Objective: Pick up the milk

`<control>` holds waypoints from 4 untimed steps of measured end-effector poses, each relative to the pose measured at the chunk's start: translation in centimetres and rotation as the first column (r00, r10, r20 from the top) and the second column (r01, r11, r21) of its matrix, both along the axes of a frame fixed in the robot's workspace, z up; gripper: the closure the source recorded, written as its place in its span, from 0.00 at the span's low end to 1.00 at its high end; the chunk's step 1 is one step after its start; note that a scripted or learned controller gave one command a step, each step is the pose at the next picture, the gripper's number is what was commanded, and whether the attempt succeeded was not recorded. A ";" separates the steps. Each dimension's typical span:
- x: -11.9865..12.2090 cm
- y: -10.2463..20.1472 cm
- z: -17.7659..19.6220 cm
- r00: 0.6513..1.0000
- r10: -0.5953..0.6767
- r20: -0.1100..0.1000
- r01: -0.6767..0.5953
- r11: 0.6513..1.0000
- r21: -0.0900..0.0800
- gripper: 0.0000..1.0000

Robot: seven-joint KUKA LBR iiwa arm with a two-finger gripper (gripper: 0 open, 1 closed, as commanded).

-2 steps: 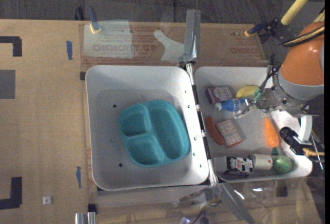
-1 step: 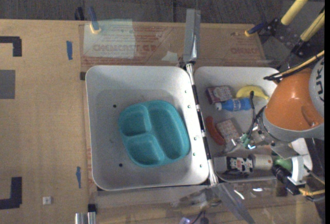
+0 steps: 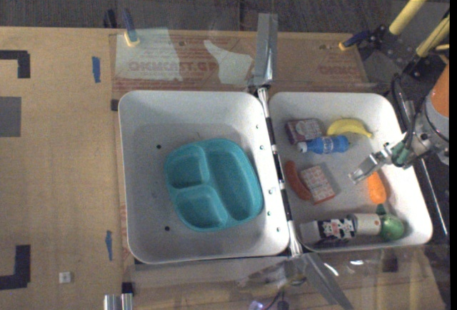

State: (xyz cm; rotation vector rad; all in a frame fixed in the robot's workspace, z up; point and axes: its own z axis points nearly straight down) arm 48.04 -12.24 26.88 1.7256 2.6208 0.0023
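The milk [image 3: 345, 227] is a small white bottle with a black-and-white label. It lies on its side along the front wall of the right bin [image 3: 410, 131]. My gripper [image 3: 365, 168] hangs over the right half of that bin, behind the milk and apart from it. It is just left of an orange carrot [image 3: 376, 189]. Nothing shows in its grasp.
In the right bin there are also a green fruit [image 3: 392, 228] touching the milk's cap end, a banana [image 3: 349, 128], a blue bottle [image 3: 325, 146], a maroon carton [image 3: 303, 131], a pink packet [image 3: 318, 183] and a sausage [image 3: 294, 179]. The left bin [image 3: 143, 123] holds a teal divided tray [image 3: 213, 185].
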 end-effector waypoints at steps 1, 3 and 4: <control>-0.1 3.9 -7.9 0.998 0.064 -0.002 -0.064 0.998 0.001 0.00; 0.0 1.0 5.7 1.000 -0.025 -0.003 0.025 1.000 0.001 0.00; 1.0 6.1 -8.4 0.999 0.033 -0.003 -0.033 0.999 0.001 0.00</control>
